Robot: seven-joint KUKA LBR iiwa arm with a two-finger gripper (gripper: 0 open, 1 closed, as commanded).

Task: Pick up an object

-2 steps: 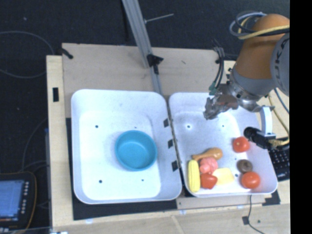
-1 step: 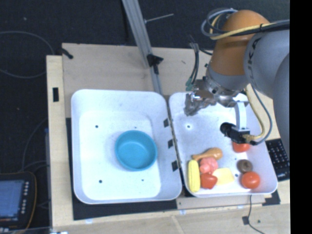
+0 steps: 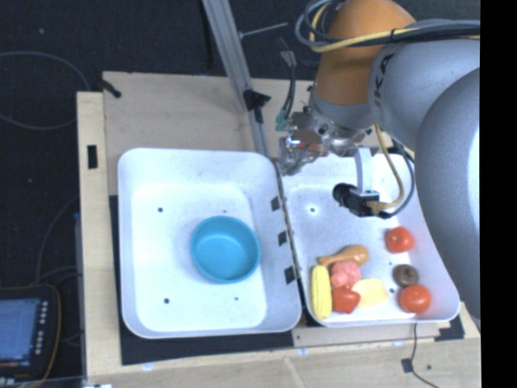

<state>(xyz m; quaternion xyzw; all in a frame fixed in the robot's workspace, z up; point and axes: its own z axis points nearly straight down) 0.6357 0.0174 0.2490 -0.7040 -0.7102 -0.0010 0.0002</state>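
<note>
the grey arm (image 3: pixel 428 95) reaches in from the right, its orange band (image 3: pixel 359 47) above the wrist. the gripper (image 3: pixel 292 153) points down-left.

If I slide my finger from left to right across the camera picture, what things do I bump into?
Blue bowl → yellow corn → pink toy → small red tomato → big red tomato.

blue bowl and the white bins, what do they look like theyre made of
Blue bowl: probably plastic, one even colour with a smooth, slightly matte surface. Left bin and right bin: likely thin moulded plastic, with rounded corners, soft glossy highlights along the rims and small dark spots in the floor, possibly holes. None of this is certain from looks alone.
</note>
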